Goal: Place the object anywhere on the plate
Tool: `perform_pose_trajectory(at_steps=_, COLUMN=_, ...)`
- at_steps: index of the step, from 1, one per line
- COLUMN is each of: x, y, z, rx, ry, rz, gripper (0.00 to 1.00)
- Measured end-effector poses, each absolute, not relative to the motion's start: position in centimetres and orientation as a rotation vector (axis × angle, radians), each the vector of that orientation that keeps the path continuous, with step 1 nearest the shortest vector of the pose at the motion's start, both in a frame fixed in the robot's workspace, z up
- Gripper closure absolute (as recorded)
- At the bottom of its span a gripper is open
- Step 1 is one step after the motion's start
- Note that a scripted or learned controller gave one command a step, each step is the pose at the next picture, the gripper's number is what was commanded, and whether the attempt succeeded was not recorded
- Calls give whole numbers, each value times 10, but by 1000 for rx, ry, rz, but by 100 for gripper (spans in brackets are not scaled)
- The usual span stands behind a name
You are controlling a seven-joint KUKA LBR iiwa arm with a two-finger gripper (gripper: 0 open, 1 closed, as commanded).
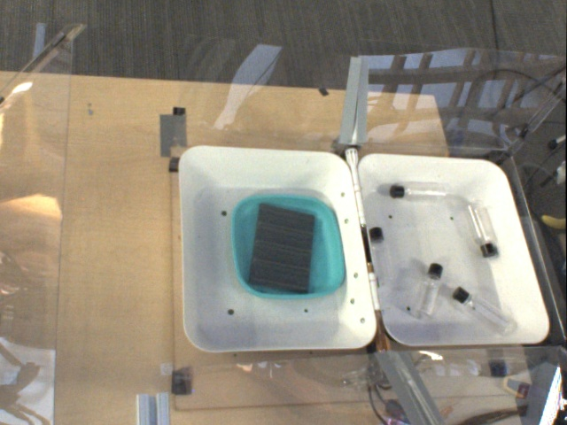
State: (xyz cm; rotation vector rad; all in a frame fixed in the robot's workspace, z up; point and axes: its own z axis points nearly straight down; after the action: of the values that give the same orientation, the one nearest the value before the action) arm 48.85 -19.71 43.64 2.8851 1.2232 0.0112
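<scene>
Two white bins are being viewed from above on a wooden bench (pixel 106 237).

The left bin (pixel 204 308) is being occupied by a teal plate (pixel 330 264), on which a dark ribbed block (pixel 282 248) is lying flat. In the right bin (pixel 523 264), four clear vials with black caps (pixel 416 189) (pixel 481 228) (pixel 431 289) (pixel 478 306) are lying scattered, well apart from the plate. No legible writing is being shown.

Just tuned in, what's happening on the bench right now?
Nothing is being handled at this moment. In the left bin a teal plate carries a dark ribbed block. In the right bin lie four clear vials with black caps, loose and apart: and.
</scene>
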Motion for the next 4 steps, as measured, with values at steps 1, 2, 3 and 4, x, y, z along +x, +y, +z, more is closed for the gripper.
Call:
perform_pose_trajectory(at_steps=1, x=488, y=-200, z=436, rx=2961, ry=1028, rz=12, gripper=0)
perform_pose_trajectory(at_steps=2, x=489, y=-198, z=437, rx=3000, ry=911, rz=14, gripper=0)
perform_pose_trajectory(at_steps=3, x=488, y=-205, z=436, rx=3052, ry=723, rz=13, gripper=0)
perform_pose_trajectory(at_steps=4, x=559, y=-174, z=436, rx=3089, ry=540, rz=10, gripper=0)
